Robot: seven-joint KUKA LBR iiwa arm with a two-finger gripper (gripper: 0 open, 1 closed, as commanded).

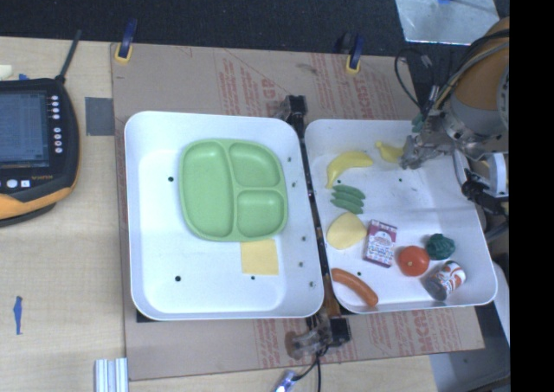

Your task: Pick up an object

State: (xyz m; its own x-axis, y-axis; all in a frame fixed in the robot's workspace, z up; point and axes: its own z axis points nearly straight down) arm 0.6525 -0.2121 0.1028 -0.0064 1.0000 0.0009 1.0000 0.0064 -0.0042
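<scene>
Yellow piece (389, 152) sits at 12 o'clock in the right bin (481, 219), touching the gripper (414, 157). Can't tell jaws' state. Banana (348, 164) lies at its 9 o'clock.

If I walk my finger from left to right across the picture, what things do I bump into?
Black and orange screen box → green divided plate → yellow banana → little red box → red tomato → small can.
</scene>
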